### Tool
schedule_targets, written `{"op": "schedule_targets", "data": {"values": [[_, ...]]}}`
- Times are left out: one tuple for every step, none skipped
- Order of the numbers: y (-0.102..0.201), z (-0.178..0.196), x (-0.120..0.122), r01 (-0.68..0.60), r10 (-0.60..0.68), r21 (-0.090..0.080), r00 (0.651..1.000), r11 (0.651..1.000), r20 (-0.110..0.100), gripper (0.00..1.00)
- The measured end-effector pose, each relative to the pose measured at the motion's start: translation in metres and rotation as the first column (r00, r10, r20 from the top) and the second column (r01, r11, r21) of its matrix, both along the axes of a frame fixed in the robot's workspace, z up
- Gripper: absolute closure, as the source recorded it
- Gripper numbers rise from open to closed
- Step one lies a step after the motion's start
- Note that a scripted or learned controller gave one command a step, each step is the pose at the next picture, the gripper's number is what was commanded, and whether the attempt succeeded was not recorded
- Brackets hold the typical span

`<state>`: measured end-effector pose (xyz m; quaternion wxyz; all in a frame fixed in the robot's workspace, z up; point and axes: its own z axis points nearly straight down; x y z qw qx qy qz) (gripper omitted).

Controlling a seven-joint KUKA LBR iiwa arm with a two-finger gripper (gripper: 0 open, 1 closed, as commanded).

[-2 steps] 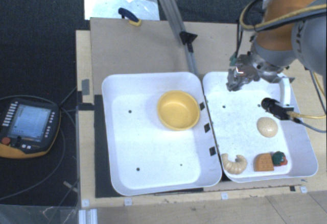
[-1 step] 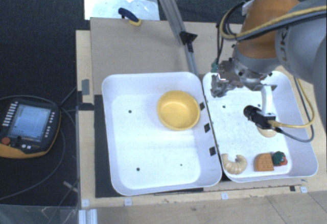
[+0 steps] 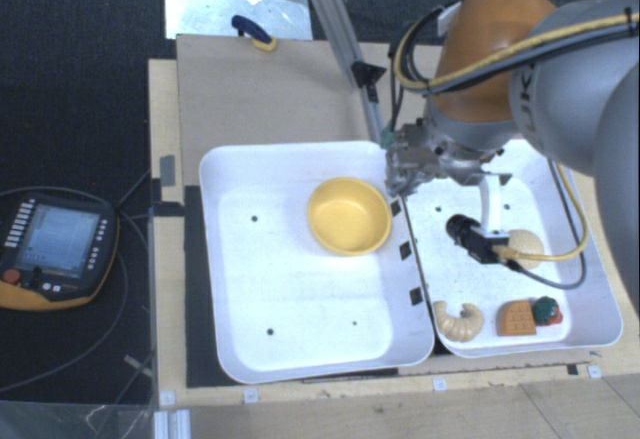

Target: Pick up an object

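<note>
A yellow bowl point(image 3: 348, 216) stands upright in the left bin point(image 3: 260, 327), near its back right part. My gripper point(image 3: 400, 175) hangs over the divider between the two bins, just right of the bowl's rim, with the grey arm and orange band above it. Nothing shows in its grasp. In the right bin point(image 3: 590, 327) lie a pale croissant-shaped piece point(image 3: 459, 320), an orange square biscuit-like piece point(image 3: 516, 318), a small red and green piece point(image 3: 546, 310) and a beige rounded piece point(image 3: 526, 246).
A teach pendant point(image 3: 55, 247) lies off the bench at the left. A slanted metal pole point(image 3: 340, 27) crosses behind the bins. A blue and yellow clamp point(image 3: 252, 30) sits on the board's far edge.
</note>
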<state>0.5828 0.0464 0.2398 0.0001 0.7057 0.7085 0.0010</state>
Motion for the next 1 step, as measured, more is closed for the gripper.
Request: {"op": "schedule_targets", "data": {"values": [[0.0423,-0.005,-0.0102,0.0,0.0,0.0,1.0,1.0,-0.001,1.0]]}}
